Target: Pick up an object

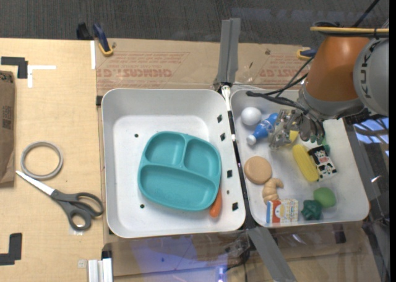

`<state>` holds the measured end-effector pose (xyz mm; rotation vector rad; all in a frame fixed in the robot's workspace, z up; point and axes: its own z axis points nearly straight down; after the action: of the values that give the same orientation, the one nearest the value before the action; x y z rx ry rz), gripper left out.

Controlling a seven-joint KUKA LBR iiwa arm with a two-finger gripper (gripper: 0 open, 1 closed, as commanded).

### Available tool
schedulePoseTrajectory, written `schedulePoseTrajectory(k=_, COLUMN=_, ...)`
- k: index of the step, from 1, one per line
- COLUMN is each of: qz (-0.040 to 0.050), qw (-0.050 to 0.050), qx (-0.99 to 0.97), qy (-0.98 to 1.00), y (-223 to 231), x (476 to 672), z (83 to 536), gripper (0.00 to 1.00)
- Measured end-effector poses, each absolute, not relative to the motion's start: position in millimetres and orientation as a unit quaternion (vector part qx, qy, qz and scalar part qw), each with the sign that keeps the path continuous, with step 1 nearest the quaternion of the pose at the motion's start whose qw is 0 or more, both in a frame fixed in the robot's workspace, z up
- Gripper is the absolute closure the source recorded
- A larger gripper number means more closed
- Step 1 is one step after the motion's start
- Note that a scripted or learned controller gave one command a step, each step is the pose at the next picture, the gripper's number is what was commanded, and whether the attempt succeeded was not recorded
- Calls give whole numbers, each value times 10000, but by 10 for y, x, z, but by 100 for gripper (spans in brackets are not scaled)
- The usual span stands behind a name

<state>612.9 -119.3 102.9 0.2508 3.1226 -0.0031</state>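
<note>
blue bottle [265, 128] lies in the right bin [352, 213], far-left part, just left of the gripper [286, 131]; its long axis runs slantwise, near-left to far-right, white cap toward the near-left. silver ball [250, 115] sits just beyond it on the far-left. yellow corn [304, 161] lies just near-right of the gripper. you can't tell here whether the gripper is released or clenched: the metal tip blurs into clutter, and the orange wrist [333, 67] hides what lies behind. judged nearest target: the bottle. teal plate [179, 171] sits in the left bin [117, 213], well apart.
</note>
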Motion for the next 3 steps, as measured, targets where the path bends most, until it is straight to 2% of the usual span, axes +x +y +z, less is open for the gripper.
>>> schedulePoseTrajectory(k=1, qz=0, qw=28, qx=313, qy=9995, y=-621, x=6445, z=1931, gripper=100)
schedulePoseTrajectory(k=2, qz=-4, qw=29, qx=1118, qy=9937, y=-681, x=6503, z=2774, gripper=100)
schedulePoseTrajectory(k=3, qz=-4, qw=2, qx=2484, qy=9687, y=-1098, x=5858, z=2032, gripper=100)
